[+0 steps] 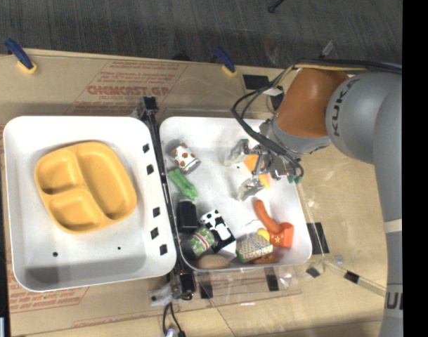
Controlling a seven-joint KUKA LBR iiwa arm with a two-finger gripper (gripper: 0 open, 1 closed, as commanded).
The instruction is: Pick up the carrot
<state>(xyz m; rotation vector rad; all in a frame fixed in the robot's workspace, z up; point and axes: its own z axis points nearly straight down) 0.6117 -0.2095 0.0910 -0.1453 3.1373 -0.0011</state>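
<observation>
A: Reaching in from the right, the arm [354, 118] bends its wrist down over the right bin [214, 128], gripper [247, 167] low.

B: Fingers?

A: Spread apart, grasping nothing. The carrot [268, 218] lies just below the nearer fingertip, apart from it.

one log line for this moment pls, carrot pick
task: pick carrot | gripper: open, over right bin | carrot: lying in right bin, not held | left bin: yellow tray

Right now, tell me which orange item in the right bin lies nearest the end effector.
The small orange piece between the end effector fingers, near the bin's upper right. The larger orange item lies lower, apart from it.
</observation>
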